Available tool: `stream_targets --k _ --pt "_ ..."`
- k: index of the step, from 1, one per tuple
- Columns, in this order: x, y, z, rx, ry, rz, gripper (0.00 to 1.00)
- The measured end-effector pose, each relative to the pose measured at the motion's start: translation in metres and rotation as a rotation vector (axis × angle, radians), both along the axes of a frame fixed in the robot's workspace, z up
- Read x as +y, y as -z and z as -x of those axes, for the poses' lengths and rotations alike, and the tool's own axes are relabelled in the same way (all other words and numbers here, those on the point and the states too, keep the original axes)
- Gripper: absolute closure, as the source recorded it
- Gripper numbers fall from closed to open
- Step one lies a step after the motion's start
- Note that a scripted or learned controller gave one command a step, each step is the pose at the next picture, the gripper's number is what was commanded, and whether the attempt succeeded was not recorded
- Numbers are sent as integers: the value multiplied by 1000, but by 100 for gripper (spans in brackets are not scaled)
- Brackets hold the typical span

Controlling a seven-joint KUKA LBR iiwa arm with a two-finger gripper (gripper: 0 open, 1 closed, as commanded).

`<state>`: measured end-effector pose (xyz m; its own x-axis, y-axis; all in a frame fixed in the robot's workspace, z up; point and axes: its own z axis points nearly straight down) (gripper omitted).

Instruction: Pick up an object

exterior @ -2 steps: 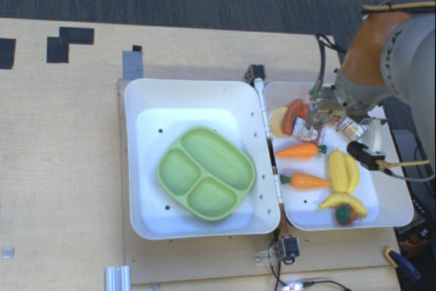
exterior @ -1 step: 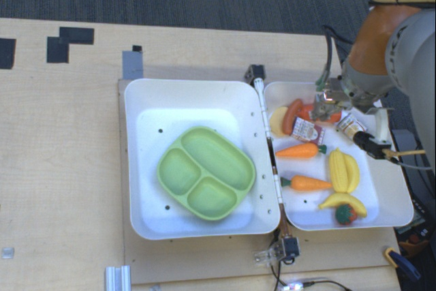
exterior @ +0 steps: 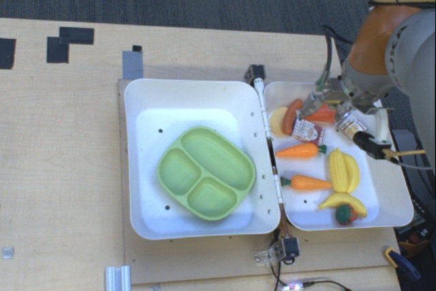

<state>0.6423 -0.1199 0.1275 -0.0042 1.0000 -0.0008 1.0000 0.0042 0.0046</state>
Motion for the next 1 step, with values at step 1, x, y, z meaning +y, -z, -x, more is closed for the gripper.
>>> stream_targets --k 1 --pt "17 33 22 -1 2 1 0"
